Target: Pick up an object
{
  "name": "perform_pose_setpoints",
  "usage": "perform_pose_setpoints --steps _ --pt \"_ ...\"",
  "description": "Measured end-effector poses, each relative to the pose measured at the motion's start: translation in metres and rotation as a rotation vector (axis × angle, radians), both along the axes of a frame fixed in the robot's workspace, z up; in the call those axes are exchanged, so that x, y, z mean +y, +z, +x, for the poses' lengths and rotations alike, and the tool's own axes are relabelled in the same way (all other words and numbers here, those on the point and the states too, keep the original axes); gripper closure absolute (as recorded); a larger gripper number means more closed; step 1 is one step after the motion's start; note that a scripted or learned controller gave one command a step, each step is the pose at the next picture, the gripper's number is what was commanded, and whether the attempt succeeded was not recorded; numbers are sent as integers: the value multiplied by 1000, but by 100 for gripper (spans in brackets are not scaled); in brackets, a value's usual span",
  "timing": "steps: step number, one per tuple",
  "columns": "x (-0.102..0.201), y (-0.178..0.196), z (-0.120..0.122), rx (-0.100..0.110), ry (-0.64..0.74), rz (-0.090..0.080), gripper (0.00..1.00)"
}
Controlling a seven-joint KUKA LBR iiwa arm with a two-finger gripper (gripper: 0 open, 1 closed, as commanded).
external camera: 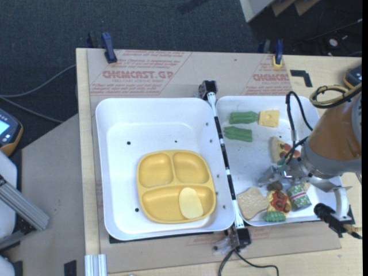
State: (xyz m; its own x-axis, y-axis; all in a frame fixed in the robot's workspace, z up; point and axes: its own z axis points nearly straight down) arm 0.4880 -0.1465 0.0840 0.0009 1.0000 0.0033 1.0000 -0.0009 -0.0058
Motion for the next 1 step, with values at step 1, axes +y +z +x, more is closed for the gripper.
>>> perform_pose_setpoints --steps 1 --pt "-36 1 74 -13 3 -8 0"
